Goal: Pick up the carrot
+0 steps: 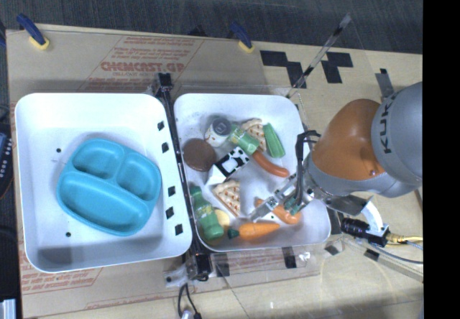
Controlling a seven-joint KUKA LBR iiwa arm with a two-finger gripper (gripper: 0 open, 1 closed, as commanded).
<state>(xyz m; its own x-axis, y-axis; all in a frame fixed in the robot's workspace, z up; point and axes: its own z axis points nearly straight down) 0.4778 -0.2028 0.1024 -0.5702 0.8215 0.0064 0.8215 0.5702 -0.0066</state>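
Clutter fills the right-hand bin (188, 105). The carrot (257, 230) lies flat near the front wall, at about six o'clock in that bin. The gripper (282, 204) hangs just above it, toward one o'clock from the carrot; whether its jaws are wide or narrow cannot be told. Likely risks: fingers striking the front wall at six o'clock, or catching the orange piece (288, 216) or the waffle (228, 195) at ten o'clock instead. Open room is slim; straight up looks clearest. The left bin (29, 188) holds a blue tray (108, 185).
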